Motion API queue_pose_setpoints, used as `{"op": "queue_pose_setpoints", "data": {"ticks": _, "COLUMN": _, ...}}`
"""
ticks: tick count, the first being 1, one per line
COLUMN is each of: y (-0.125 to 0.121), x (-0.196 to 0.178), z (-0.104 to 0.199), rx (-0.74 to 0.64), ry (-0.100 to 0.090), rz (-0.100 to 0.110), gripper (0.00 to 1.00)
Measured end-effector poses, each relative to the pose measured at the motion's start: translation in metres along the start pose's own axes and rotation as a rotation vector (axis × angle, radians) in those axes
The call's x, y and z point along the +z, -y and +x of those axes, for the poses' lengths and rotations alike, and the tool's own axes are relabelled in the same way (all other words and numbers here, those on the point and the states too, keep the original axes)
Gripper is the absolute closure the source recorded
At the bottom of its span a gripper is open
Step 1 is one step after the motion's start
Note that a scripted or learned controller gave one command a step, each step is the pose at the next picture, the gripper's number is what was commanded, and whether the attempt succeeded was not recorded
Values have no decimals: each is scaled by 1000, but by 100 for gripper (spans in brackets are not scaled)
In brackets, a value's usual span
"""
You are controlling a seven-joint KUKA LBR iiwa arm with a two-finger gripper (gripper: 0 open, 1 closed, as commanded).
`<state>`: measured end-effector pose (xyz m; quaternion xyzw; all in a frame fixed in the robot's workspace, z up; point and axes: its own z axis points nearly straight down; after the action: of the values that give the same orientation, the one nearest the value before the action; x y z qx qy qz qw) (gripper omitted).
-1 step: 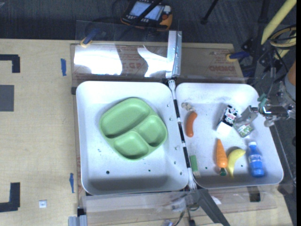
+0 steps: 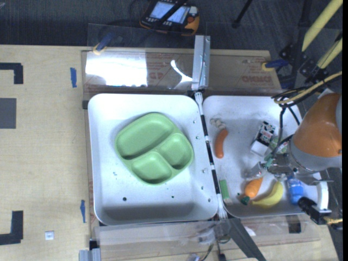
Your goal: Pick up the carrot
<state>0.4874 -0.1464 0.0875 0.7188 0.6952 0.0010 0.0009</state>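
Two shallow white bins sat side by side on a pale wooden bench, seen from above at a slant. The left bin [image 2: 103, 200] held a green divided plate [image 2: 154, 147] with three compartments, lying roughly in the middle of the bin floor. The right bin [image 2: 239, 116] held several small items. The carrot [image 2: 252, 188], short and orange with a bit of green at its lower end, lay near the front wall of the right bin, touching the left end of a yellow banana [image 2: 270, 196]. Farther back and to the left, near the divider between the bins, an orange-red sausage [image 2: 219, 143] lay on its own, well apart from the carrot. A small white box with dark markings [image 2: 264, 135] sat toward the back of the bin.

The grey arm with its orange band [image 2: 321, 132] reached in from the right, and the gripper [image 2: 272, 166] hung low over the right bin, just behind and to the right of the carrot. Whether it was open or closed could not be told from where I stood. A blue object [image 2: 295, 191] lay just right of the banana, under the arm.
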Motion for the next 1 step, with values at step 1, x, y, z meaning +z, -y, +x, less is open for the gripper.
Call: {"op": "queue_pose_setpoints", "data": {"ticks": 1, "y": -1, "x": -11, "z": 0, "rx": 1, "ry": 1, "rz": -4, "gripper": 100}}
